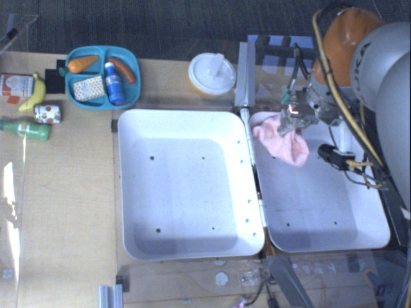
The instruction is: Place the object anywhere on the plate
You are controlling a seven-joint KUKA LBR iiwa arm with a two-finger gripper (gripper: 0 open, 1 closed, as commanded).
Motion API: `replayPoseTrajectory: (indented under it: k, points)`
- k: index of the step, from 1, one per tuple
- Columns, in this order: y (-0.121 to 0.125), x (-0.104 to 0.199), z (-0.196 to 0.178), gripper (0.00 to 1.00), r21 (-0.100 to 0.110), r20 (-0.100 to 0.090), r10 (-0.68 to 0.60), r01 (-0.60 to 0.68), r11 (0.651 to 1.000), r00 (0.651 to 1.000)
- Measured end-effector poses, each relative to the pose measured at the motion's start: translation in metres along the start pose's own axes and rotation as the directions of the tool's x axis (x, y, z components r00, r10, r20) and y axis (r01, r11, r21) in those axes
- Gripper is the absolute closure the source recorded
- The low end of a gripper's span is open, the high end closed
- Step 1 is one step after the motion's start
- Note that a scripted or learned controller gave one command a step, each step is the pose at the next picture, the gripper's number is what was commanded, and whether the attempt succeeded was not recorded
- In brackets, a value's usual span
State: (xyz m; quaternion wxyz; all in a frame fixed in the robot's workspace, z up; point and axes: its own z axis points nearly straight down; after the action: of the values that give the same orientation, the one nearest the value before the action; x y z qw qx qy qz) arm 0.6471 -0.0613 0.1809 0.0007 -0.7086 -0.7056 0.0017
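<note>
A crumpled pink cloth (284, 144) is at the far left corner of the right bin (334, 217). My gripper (290, 124) is directly over the cloth's top edge and is shut on a bunch of the fabric, while the rest of the cloth droops below it toward the bin floor. The plate (131, 66) is a blue sectioned dish on the bench beyond the left bin, far to the left of the gripper. It holds toy food: a carrot, a sausage, a blue bottle and a cracker.
The left bin (186, 185) lies between the cloth and the plate. A white round lid (212, 74) sits on the bench behind the bins. A banana (33, 94), a can (47, 113), a green bottle (26, 129) and a carton (15, 86) lie at the far left.
</note>
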Motion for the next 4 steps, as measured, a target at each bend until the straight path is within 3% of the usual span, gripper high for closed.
replayPoseTrajectory:
  k: [1,2,3,4]
  points:
    - [0.001,0.001,-0.041,1.00,-0.002,-0.001,-0.008,0.008,1.000,1.000]
    - [-0.009,0.059,-0.040,1.00,-0.002,0.000,-0.402,0.402,0.916,0.916]
    - [-0.001,0.111,-0.043,1.00,-0.005,0.002,-0.728,0.728,0.686,0.686]
    - [-0.005,0.165,-0.032,1.00,-0.004,0.003,-0.937,0.937,0.349,0.349]
